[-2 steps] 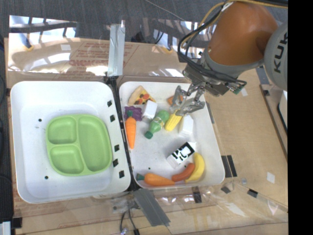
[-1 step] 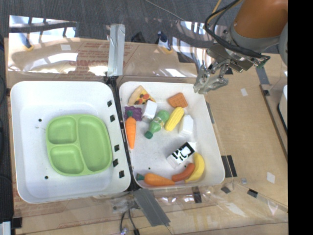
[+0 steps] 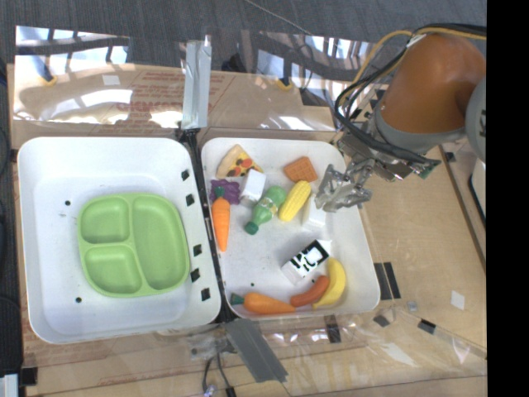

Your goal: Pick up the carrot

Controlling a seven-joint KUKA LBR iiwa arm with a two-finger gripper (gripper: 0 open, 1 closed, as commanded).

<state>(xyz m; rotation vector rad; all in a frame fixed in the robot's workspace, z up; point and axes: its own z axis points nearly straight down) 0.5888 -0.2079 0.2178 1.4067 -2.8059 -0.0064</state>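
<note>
An orange carrot [image 3: 221,224] lies lengthwise along the left wall of the right bin [image 3: 364,246], its top end toward a purple toy [image 3: 224,191]. A second orange, carrot-like piece [image 3: 266,304] lies flat at the bin's front edge. My gripper [image 3: 342,191] hangs over the bin's right side, just right of a yellow corn cob [image 3: 295,200] and well away from both orange pieces. Its fingers stand open with nothing between them.
The right bin also holds a pizza slice [image 3: 238,162], a waffle piece [image 3: 302,169], a white block [image 3: 253,184], a green bottle [image 3: 263,214], a black-and-white box [image 3: 306,259], a red chili [image 3: 311,292] and a banana [image 3: 335,281]. A green divided plate [image 3: 132,244] lies in the left bin [image 3: 41,180].
</note>
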